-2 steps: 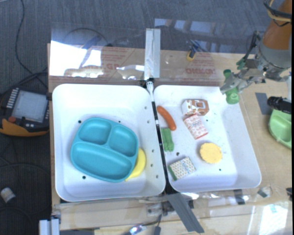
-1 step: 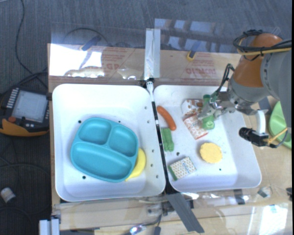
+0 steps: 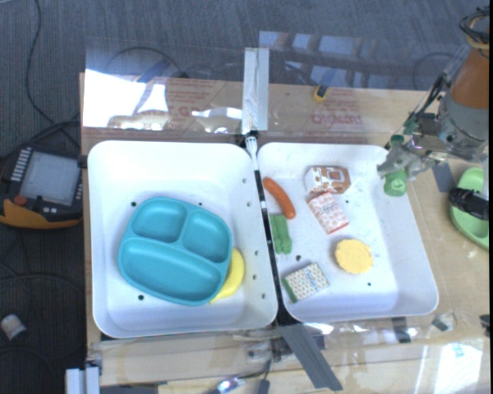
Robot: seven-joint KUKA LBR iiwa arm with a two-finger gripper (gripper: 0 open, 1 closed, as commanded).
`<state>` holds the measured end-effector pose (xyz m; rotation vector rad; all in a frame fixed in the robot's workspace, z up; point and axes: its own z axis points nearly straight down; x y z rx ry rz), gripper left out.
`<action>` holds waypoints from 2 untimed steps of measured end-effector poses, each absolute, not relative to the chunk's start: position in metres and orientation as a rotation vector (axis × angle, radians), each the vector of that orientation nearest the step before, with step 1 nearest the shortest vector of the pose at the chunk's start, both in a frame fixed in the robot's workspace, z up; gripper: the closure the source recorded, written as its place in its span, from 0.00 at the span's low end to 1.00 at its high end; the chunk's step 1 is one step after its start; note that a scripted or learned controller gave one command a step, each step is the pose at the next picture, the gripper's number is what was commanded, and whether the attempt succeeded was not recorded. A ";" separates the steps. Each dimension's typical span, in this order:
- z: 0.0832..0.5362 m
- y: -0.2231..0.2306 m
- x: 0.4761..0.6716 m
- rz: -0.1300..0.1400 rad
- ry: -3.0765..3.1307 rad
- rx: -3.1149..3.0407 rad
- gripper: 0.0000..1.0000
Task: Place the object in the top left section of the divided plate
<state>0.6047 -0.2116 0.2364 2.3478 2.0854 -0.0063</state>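
Over the upper right rim of the right bin (image 3: 419, 245), the claw (image 3: 397, 169) hangs at the end of the grey arm (image 3: 464, 113), which reaches in from the right. Whether the claw is open or closed cannot be told. A small green shape (image 3: 394, 187) sits directly under it; it is unclear whether this is gripped.

The teal divided plate (image 3: 168, 273) lies in the left bin (image 3: 107, 187), slightly turned, with two small sections at the top and one long section below. Its top left section (image 3: 158, 220) is well apart from the claw. A yellow item (image 3: 234, 276) pokes out from under the plate's lower right edge.

The right bin holds an orange sausage shape (image 3: 279, 197) near its left wall, with a green piece (image 3: 281, 235) just below it. It also holds a brown and white packet (image 3: 327, 179), a red and white packet (image 3: 329, 213), a round yellow disc (image 3: 353, 256) and a green and white box (image 3: 306, 281).

A green bowl (image 3: 474, 212) sits on the desk (image 3: 456, 253), to the right of the bins.
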 end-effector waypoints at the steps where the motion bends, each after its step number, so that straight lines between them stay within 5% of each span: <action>1: 0.115 -0.152 0.499 0.014 2.177 2.247 1.00; 2: 0.251 -0.209 0.496 -0.008 1.884 2.514 1.00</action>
